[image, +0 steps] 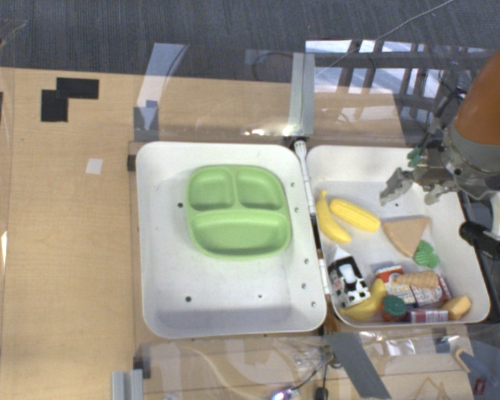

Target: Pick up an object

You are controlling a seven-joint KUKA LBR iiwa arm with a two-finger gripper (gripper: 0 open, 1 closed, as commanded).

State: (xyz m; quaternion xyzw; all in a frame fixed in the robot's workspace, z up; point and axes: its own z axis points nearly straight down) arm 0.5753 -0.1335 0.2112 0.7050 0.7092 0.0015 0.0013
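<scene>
My gripper [414, 190] hangs over the back of the right bin [350, 158], its two fingers spread open with nothing between them. Just below it lies a tan bread wedge [406, 234]. To its left a yellow corn cob [354, 215] lies beside a banana [332, 222]. At the bin's front sit a green toy [426, 255], a black-and-white item [347, 277], a red-topped piece [388, 271], a wrapped snack [418, 288] and a small orange piece [458, 307].
The left bin [162, 290] holds a green divided plate [237, 209]. A metal divider [302, 98] runs between the bins at the back. The orange-banded arm [487, 98] comes in from the right, above the right bin's far corner.
</scene>
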